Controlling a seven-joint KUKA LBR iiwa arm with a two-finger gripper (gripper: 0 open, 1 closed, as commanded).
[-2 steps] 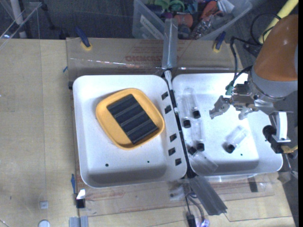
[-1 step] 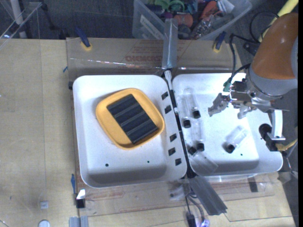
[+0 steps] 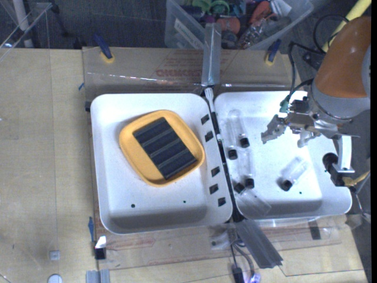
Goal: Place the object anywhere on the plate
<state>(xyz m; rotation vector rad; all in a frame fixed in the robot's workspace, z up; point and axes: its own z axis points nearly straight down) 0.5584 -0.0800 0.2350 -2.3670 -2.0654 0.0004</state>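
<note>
Gripper (image 3: 287, 135) hangs over the back half of the right bin (image 3: 318, 200), its two grey metal fingers spread apart with nothing between them. The grey arm (image 3: 341, 102) with its orange band comes in above the bin's right rim.

Just in front of the gripper, a small clear bottle (image 3: 293, 171) lies on its side on the bin floor, its black cap pointing toward the front wall. More clear bottles (image 3: 235, 125) with black caps lie in a loose line along this bin's left wall, close to the divider; they are so see-through against the white that I cannot count them surely. Between that line and the lone bottle runs a strip of bare white floor, with more open room toward the front right corner.

Across the divider, which carries a row of little black tabs (image 3: 209, 135), the left bin (image 3: 118, 211) holds the yellow plate (image 3: 132, 152). It is a rounded square, smooth and shallow, turned at a slant, with one corner near the divider. A black ribbed slab (image 3: 165, 148) lies flat on the plate and covers most of its middle, so only the yellow rim and a narrow border show. White floor is open all around the plate, widest toward the front.

Both bins have rounded corners and low glossy walls. They sit on a pale wooden worktop (image 3: 41, 158). Behind them stands a clear tub (image 3: 235, 5) heaped with coloured odds and ends.
</note>
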